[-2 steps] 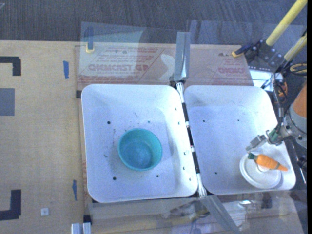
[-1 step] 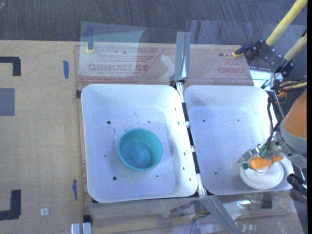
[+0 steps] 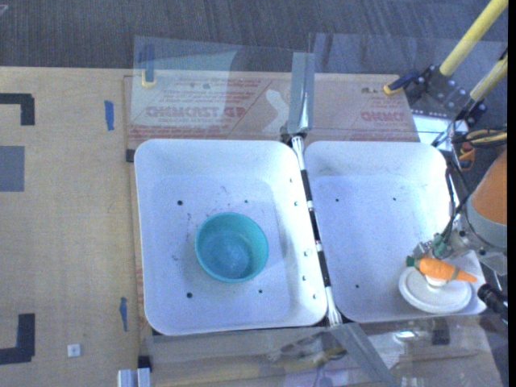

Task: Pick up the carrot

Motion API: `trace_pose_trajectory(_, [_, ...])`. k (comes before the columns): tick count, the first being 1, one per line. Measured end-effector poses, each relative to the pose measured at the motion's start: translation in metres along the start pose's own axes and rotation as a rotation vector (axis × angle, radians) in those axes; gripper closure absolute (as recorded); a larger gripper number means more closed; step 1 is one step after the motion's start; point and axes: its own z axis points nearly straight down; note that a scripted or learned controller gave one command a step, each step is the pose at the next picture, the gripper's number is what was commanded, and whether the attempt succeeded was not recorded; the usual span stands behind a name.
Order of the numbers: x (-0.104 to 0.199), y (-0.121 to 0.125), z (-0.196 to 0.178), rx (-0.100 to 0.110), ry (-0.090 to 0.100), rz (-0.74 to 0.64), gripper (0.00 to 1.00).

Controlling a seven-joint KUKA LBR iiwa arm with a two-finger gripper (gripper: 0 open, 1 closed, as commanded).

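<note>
The orange carrot [image 3: 442,271] lies on a small white round dish [image 3: 435,294] in the near right corner of the right bin [image 3: 379,216]. Its pointed tip faces right and its green end faces left. My gripper [image 3: 440,247] hangs just above and behind the carrot's thick end, very close to it or touching it. The arm's wrist with its orange band [image 3: 490,202] comes in from the right edge and hides part of the gripper.
A teal bowl [image 3: 231,247] stands upright in the middle of the left bin [image 3: 161,176]. The right bin's wall runs close by the dish on the right and near sides. Yellow poles [image 3: 476,31] and a black clamp stand at the back right.
</note>
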Motion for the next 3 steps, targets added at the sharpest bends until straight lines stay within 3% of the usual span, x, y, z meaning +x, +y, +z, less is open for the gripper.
trace_pose_trajectory(1, [0.039,0.064,-0.083,0.015,0.004,0.333,1.00])
trace_pose_trajectory(2, [0.039,0.064,-0.083,0.015,0.004,0.333,0.00])
trace_pose_trajectory(3, [0.005,0.001,-0.004,0.017,0.005,0.396,0.00])
